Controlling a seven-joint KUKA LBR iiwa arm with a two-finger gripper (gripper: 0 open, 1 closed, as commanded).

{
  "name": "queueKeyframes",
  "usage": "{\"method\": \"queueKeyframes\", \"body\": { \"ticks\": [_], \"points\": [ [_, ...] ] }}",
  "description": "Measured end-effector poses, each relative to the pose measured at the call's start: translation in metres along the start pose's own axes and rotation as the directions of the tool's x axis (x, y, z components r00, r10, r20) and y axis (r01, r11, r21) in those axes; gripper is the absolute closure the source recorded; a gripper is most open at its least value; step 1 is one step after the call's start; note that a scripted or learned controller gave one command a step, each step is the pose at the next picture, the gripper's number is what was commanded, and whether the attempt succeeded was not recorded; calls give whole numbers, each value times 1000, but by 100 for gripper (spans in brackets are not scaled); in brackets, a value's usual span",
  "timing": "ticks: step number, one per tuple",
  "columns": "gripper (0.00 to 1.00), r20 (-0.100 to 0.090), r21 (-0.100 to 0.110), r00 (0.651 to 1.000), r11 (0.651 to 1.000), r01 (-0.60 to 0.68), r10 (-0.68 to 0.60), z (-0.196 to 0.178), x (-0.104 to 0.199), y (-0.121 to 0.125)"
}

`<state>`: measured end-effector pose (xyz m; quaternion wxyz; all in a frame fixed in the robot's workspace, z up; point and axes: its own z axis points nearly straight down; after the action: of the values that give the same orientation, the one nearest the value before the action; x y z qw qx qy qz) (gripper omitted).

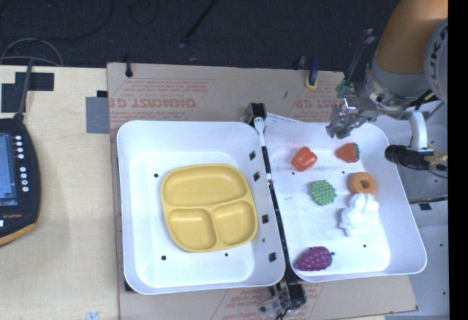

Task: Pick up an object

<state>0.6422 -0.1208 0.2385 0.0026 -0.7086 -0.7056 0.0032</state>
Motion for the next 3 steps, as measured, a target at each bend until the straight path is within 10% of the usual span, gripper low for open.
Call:
{"method": "queueKeyframes", "body": {
  "ticks": [1,2,3],
  "points": [
    [100,-4,-8,1000,1000,9,-9,-38,69,-35],
    [100,1,1,1000,1000,-1,1,33,2,-28],
    [100,-3,-16,1000,1000,12,-12,-55,82,-18]
  ]
}}
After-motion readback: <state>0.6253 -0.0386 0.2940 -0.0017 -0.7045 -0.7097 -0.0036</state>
